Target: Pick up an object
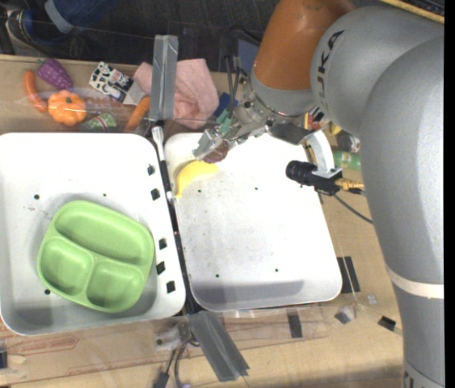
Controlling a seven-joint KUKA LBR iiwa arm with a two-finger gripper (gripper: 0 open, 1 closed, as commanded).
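The yellow object (195, 173) was spotted in the right bin's (259, 241) far-left corner, just below the gripper (215, 142). Probably light, soft plastic; best grabbed across the middle. Gripper state couldn't be made out, honestly.

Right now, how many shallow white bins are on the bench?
2. The left shallow white bin holds a green divided plastic plate; the right shallow white bin holds a yellow object at its far-left corner, under the gripper.

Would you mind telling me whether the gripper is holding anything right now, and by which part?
It cannot be told: the gripper sits right above the yellow object in the right bin, with no visible hold.
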